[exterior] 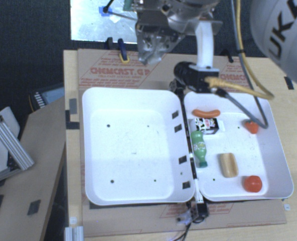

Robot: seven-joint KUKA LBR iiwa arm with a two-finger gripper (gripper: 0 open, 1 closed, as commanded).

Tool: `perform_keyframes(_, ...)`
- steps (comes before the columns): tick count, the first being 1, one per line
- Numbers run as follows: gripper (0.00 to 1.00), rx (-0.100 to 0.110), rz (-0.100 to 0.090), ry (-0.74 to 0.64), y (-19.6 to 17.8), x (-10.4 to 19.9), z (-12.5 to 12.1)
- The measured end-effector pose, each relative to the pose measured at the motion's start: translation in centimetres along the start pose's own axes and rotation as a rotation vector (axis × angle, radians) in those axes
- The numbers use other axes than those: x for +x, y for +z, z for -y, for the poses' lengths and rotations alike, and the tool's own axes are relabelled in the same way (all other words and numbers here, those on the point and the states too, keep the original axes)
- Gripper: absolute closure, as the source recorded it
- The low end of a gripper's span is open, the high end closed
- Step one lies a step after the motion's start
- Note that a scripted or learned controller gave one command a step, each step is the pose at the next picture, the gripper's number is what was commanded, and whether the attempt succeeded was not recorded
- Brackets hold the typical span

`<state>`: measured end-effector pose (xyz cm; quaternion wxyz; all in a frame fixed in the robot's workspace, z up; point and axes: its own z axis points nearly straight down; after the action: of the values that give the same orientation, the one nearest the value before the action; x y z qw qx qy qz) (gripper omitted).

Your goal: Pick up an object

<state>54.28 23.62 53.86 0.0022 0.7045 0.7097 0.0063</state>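
The hand [151, 51] hung above the table's [73, 79] far edge; its grip was impossible to judge. The green bottle [199, 148] lay well below it.

Gripper [151, 51] high at top centre — arm overhead

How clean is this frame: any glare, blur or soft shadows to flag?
Camera view: even overhead light, bright glare on the metal sheet behind the bench; the tool and the arm housing near the lens look soft and blurred; the green bottle and bread roll cast only faint shadows in the right bin; small label text is unreadable.
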Motion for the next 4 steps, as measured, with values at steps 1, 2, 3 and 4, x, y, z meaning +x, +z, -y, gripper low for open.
perform_keyframes(1, 1.00, 0.013, 0.007, 0.009, 6.0, -0.3, -5.2)
perform_keyframes(2, 1.00, 0.018, 0.007, 0.004, 10.2, -1.4, 1.4)
perform_keyframes(3, 1.00, 0.026, 0.011, 0.009, 23.1, -4.6, 6.1)
perform_keyframes(4, 1.00, 0.004, 0.007, 0.016, 17.3, -14.7, 5.8)
